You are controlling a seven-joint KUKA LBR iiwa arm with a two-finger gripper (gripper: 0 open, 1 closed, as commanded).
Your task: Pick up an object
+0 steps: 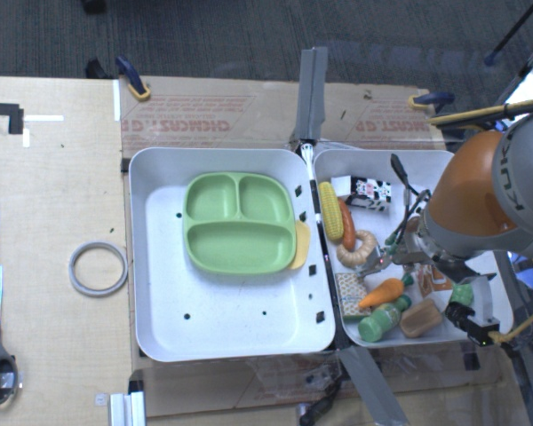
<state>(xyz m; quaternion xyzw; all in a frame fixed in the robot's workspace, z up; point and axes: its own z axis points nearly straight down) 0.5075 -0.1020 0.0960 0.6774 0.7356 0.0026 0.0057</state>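
Nearest, a green bottle (379,321) and carrot (381,293) crowd the right bin's (379,157) front edge, the pincer (384,259), its opening impossible to tell, sits just above them, while farther left a smooth green divided plate (241,223) leaves the left bin (222,329) roomy.

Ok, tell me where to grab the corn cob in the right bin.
Grip the corn cob across its middle, coming from above. It lies flat, lengthwise along the right bin's left wall, so the narrow width probably suits the tool best.

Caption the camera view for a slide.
KUKA arm's end effector over toy food in right bin; green divided plate in left bin.
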